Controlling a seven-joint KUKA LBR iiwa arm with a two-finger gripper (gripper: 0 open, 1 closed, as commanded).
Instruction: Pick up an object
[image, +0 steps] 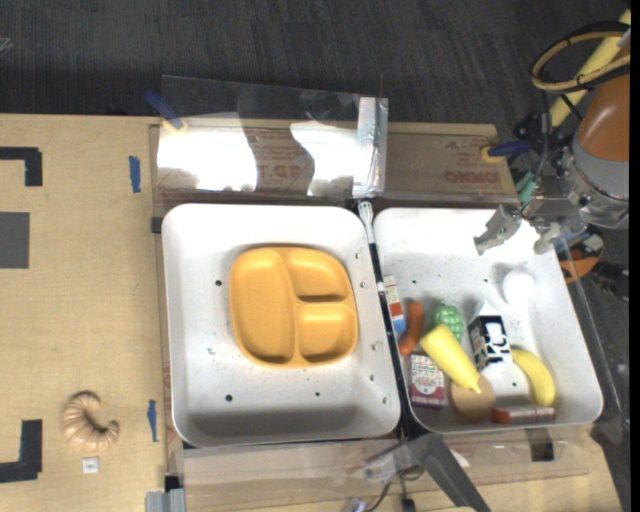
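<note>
**Arm hangs above crowded bin, nothing lifted yet**

At the near end of the right bin (578, 300), the candidate objects lie heaped: a yellow banana (536, 377), a yellow bottle (452, 359), a small dark carton (427, 382) and a black-and-white box (489, 340). Beside it, the left bin (190, 300) carries an orange divided tray (294, 304). Farther back, over the right bin's far corner, the gripper (520, 228) hovers with its jaws spread and nothing between them. The pick appears unstarted; descent, closing and lift all remain. The arm's upper part is cut off at the frame's edge, and several smaller items in the heap are too jumbled to identify.
</note>
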